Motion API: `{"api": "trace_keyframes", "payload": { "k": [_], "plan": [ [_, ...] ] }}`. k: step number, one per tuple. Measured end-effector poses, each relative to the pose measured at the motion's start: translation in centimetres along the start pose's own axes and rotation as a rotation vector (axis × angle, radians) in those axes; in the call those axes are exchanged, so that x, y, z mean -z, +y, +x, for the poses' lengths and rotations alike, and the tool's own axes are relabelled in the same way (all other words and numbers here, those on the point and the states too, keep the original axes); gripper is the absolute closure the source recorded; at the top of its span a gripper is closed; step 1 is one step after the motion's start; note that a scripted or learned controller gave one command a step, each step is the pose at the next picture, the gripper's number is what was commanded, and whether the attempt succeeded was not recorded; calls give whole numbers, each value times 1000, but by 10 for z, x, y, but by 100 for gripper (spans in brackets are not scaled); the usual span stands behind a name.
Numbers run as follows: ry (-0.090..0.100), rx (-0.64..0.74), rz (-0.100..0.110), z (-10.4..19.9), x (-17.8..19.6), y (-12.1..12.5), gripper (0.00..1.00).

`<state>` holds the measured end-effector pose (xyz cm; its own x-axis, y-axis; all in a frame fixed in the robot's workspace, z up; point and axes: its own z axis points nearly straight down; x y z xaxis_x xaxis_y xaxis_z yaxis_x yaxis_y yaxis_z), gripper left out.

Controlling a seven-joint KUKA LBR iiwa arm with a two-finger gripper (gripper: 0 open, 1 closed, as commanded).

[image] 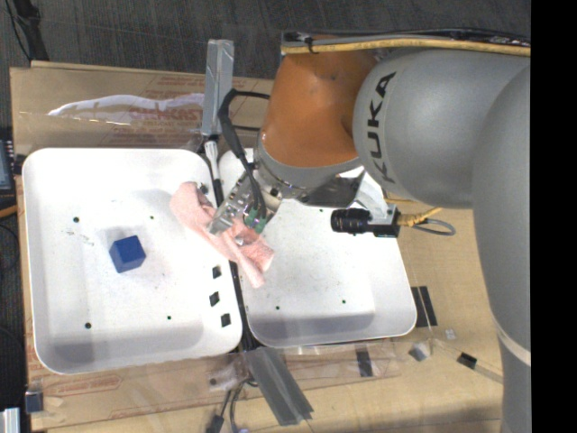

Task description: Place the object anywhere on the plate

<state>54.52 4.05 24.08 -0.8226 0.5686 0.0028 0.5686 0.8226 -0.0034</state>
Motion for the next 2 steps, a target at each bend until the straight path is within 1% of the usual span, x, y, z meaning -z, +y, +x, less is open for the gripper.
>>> {"api": "trace_keyframes", "payload": {
  "k": [1, 2],
  "plan": [
    [-1, 404, 0, 23, -12, 44, 100],
    [-6, 612, -3, 54, -9, 84, 100]
  ]
}}
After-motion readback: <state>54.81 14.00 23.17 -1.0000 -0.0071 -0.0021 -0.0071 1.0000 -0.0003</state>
